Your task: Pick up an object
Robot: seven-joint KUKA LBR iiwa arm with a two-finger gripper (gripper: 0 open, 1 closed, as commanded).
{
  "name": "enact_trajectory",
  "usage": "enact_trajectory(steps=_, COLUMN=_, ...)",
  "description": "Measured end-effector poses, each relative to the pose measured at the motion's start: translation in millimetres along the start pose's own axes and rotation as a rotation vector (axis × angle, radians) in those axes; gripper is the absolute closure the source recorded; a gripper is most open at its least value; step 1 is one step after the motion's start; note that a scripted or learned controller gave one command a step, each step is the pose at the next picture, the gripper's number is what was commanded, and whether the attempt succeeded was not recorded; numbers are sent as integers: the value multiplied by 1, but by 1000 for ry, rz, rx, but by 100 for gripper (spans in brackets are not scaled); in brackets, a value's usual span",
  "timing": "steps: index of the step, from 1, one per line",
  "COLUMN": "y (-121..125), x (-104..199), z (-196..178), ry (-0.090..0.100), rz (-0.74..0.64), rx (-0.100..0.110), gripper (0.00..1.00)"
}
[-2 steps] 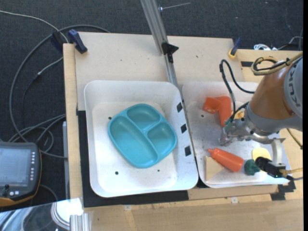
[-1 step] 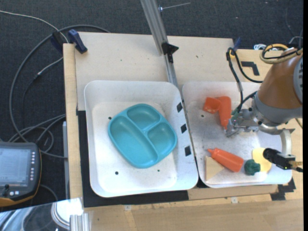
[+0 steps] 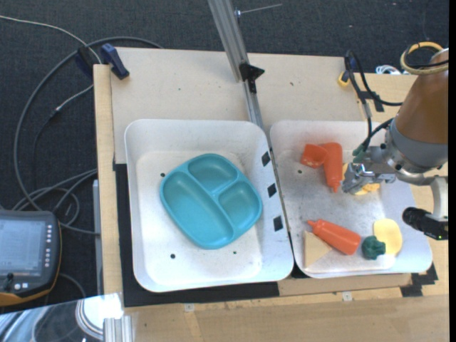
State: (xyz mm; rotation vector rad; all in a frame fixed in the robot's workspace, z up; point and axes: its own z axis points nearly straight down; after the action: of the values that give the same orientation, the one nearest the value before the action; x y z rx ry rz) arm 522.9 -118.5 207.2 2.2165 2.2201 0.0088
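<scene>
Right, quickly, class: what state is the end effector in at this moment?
End effector: low in the right bin, beside the orange L-shaped toy; open or closed cannot be told.

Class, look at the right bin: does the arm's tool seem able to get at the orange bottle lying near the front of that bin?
Probably yes. The tool hangs low in the same bin, and the orange bottle lies uncovered nearer the front. A green piece sits close by its end and could crowd a grasp there.

Bench and floor, as I see them from the overhead camera.
My pale wooden bench sits on dark carpet strewn with thin cables; a grey metal pole slants across its top, and a small monitor rests at lower left.
</scene>
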Motion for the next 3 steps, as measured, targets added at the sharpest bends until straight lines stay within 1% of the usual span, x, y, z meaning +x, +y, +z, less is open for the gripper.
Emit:
enact_trajectory(steps=1, y=0, x=2, z=-46, ry=-1, rz=0, rx=-2, gripper=100)
enact_trajectory(steps=2, y=4, x=55, z=-33, ry=6, rz=-5, rx=17, gripper=100)
enact_trajectory(steps=3, y=2, x=107, z=-21, ry=7, rz=-4, rx=23, gripper=100)
